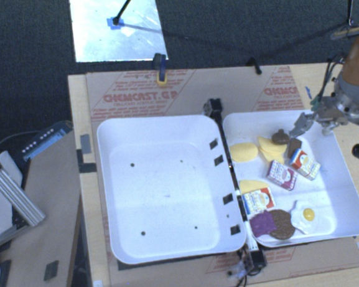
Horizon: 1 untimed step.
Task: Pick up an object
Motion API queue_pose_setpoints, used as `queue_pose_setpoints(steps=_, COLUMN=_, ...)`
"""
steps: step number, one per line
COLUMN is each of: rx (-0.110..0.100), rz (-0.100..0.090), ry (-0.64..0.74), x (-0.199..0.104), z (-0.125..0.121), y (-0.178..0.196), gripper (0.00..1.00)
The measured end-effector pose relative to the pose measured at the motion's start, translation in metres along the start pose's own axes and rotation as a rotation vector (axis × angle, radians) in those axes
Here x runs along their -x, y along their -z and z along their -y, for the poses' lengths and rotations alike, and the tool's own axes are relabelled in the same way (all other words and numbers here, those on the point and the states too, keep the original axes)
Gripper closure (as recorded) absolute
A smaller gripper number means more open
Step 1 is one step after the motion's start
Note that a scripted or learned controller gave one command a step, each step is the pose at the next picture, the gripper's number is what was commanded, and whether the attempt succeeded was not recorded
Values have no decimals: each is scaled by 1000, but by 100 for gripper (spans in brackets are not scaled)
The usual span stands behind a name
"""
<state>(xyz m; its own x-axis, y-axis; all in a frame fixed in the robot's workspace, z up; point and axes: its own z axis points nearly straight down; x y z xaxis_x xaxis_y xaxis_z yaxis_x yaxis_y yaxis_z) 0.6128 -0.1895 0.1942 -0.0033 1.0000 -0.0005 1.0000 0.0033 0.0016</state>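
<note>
A: Arm pose?
B: Reached in from the right; tool (310, 122) hung over the right bin's (348, 181) far edge, fingers apart, gripping nothing.
A: Objects?
B: Toy foods (283, 184) clustered in that bin, just below the tool. Left bin (117, 176) beside it on the desk (137, 90).

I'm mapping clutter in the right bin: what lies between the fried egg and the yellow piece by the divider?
In the camera view, between the fried egg and the yellow piece lie two small cartons and a red-labelled packet.
</note>
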Motion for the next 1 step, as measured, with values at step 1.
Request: queue_pose_setpoints(steps=1, rx=-5, rz=-2, ry=3, x=-10, z=-8, y=-91, gripper=0)
